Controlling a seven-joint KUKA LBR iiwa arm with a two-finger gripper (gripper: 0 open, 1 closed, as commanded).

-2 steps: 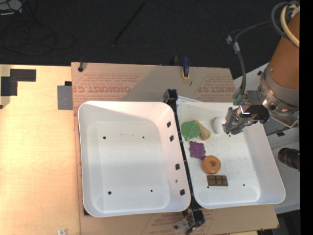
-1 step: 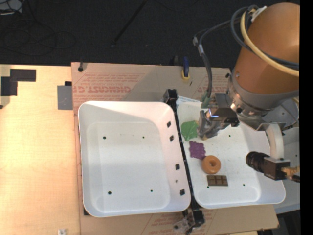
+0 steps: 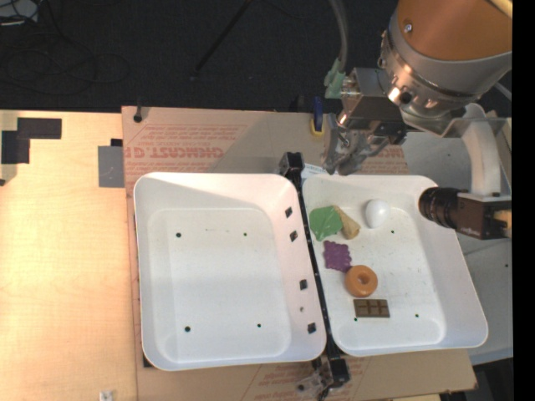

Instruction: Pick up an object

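Nearest the lens, a brown chocolate-like bar (image 3: pixel 371 308) lay flat in the right bin (image 3: pixel 451 307); behind it sat an orange ring (image 3: pixel 361 281), a purple piece (image 3: pixel 337 256), a green wedge (image 3: pixel 325 221) touching a tan piece (image 3: pixel 349 225), and a white ball (image 3: pixel 376 213); all looked small, light, likely toy-like; ring judged the easiest hold, stiff, pinched across its rim; ball likely to roll; bar too flat to pinch easily; claw (image 3: pixel 341 164) hung above the bin's far edge, touching nothing seen, holding nothing; whether its fingers stood apart or together could not be told.
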